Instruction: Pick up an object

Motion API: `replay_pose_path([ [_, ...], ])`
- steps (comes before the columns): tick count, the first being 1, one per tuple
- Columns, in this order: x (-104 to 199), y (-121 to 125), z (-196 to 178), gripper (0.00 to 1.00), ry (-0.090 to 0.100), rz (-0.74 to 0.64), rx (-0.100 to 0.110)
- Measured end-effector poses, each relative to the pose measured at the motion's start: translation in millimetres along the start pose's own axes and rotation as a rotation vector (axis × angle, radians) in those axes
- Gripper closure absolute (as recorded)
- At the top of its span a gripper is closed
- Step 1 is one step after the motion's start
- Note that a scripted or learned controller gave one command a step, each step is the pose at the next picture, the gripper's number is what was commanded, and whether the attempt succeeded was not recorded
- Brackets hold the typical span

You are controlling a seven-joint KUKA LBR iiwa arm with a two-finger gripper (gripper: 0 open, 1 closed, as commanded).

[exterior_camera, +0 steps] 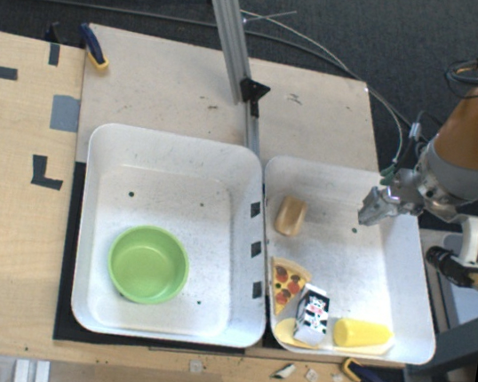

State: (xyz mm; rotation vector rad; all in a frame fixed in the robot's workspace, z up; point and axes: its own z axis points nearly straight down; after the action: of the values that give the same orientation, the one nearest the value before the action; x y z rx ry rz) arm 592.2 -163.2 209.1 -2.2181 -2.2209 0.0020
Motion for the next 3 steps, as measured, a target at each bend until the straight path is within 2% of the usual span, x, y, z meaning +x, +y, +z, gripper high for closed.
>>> replay_pose_path([
  [1, 8.5, 1.3, 50.7, 0.00, -0.001, -0.001, 0.005],
  [2, 13.0, -9.4, 114.4, 0.00, 0.000, 0.001, 0.009],
  [3, 13.1, -8.9, 118.4, 0.00, 0.000, 0.001, 0.000],
])
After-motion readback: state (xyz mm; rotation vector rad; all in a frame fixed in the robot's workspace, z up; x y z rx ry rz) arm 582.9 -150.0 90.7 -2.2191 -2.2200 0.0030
